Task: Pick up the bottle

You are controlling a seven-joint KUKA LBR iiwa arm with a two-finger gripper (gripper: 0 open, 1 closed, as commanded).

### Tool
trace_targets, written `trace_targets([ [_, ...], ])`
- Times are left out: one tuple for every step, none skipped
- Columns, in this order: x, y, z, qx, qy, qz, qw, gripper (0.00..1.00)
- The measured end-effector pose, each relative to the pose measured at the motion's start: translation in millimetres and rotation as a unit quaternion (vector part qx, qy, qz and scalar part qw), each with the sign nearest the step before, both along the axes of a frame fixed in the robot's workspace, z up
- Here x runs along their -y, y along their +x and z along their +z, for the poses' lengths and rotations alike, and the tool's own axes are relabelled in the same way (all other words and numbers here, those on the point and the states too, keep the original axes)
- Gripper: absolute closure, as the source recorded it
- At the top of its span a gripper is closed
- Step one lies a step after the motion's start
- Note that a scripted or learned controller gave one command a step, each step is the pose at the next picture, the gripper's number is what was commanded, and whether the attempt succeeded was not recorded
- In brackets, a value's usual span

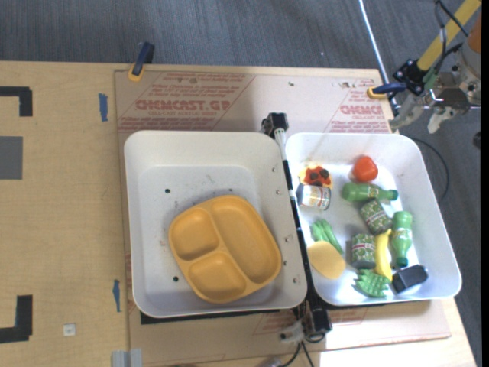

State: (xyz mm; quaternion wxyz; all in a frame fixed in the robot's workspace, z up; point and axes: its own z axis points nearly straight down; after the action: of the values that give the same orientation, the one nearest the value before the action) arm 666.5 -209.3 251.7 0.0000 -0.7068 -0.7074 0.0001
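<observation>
The gripper (428, 117) hangs at the upper right of the camera view, past the far corner of the right bin (439, 212) and above the counter's (61, 205) edge rather than over any object. Whether it is apart or together cannot be told at this angle (the wrist hardware and cables crowd around it).

The bottle (367, 193) lies on its side in the upper middle of the right bin, green, with its neck pointing toward the bin's right wall. A red tomato (365, 168) sits just beyond it, and a small can (314, 196) lies to its left near the divider between the bins. A second green bottle (401, 236) stands closer to the near right, beside a yellow banana (383, 254) and a dark block (409, 277).

The left bin (153, 167) holds a yellow divided tray (223, 248), set at a slight angle. The gripper is well apart from the bottle.
</observation>
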Motion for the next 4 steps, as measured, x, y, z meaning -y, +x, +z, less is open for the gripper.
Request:
trace_targets([
  [-68, 0, -99, 0.0, 0.0006, 0.017, 0.9999, 0.0],
  [-37, -47, -149, 0.0, 0.0, 0.009, 1.0, 0.0],
  [-107, -111, -161, 0.006, -0.0013, -0.015, 0.9999, 0.0],
  [-4, -128, -161, 0.007, 0.0028, -0.05, 0.9987, 0.0],
])
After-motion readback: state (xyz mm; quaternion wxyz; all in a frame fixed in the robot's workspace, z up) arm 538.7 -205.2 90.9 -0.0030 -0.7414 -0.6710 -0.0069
